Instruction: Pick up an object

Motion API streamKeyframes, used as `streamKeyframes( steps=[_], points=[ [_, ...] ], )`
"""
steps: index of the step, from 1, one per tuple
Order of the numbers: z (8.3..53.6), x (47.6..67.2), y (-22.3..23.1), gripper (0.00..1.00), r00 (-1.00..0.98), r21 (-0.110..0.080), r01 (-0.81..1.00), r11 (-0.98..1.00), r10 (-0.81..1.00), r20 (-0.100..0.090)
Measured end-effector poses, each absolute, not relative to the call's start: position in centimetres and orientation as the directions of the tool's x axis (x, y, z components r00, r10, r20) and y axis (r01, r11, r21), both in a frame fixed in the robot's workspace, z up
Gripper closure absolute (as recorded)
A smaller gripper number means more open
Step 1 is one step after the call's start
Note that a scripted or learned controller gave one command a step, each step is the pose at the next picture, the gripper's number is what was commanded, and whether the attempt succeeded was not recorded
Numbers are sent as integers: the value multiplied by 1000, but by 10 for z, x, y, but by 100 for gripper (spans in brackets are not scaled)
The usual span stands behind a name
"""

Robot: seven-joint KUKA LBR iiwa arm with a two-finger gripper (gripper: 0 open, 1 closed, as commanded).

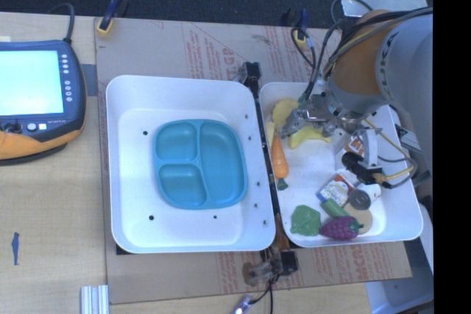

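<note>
Far to the left of me on the table (59, 232) sits a pendant with a pale screen (33, 88), its orange and black casing resting against the wood. Next comes the left bin (125, 158), white and shallow, with a blue divided plate (200, 163) lying flat in its middle, three compartments showing. The two bins meet along a dark seam, and just past it the right bin (401, 220) holds everything I might pick. An orange carrot (279, 158) lies lengthwise along that bin's left wall, below and a little left of my jaws (315, 114). Yellow pieces, a banana-like shape (307, 134) among them, sit directly under and beside my jaws in the bin's upper left part, close enough that my metal overlaps them from above. I cannot tell whether my jaws are apart or together, or whether anything is between them; the wrist hardware hides that. Lower in the bin lie a green leafy item (305, 220), purple grapes (341, 229), a small red and white carton (335, 191) and a dark round disc (359, 198), all well clear of my jaws, toward the bin's near edge.
</note>
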State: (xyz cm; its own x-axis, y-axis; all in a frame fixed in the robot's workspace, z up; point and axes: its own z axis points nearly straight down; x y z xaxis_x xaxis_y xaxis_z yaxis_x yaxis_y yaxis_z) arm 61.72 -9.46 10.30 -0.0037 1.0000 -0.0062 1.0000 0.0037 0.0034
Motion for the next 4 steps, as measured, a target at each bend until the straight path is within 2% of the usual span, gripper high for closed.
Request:
streamKeyframes(
  steps=[1,3,4],
  points=[
    [113,653,-95,0,-3,-2,1000,3,1000,0],
    [98,659,-93,0,-6,3,1000,6,1000,1],
    [98,589,-93,0,-5,-5,1000,5,1000,-1]
  ],
)
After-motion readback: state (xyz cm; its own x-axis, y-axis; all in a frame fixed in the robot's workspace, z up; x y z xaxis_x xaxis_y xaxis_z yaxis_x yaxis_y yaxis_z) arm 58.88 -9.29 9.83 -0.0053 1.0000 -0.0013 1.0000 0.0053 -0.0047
